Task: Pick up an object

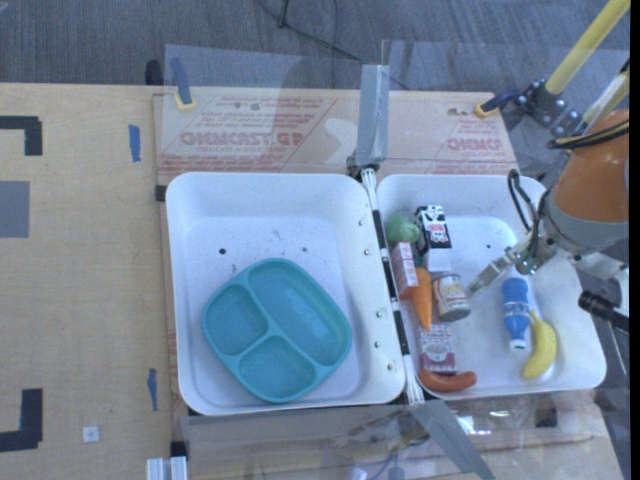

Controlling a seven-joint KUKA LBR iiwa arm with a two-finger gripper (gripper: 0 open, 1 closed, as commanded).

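We reach our arm [590, 183] into the right bin [590, 368] (all the small things sit there, so that is where we hunt). Our gripper [487, 273] hangs low, just beside the little can [451, 296], a good thing to pick. Nothing sits between its fingers; we cannot tell if they are spread or pinched. Near the can lie a carrot [423, 298], a blue bottle [515, 311] and a banana [541, 348]. The teal tray [276, 330] rests well apart from the can, in the left bin [190, 268].

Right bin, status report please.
Tool low in right bin, beside can. Nothing gripped. Blue bottle and banana close by.
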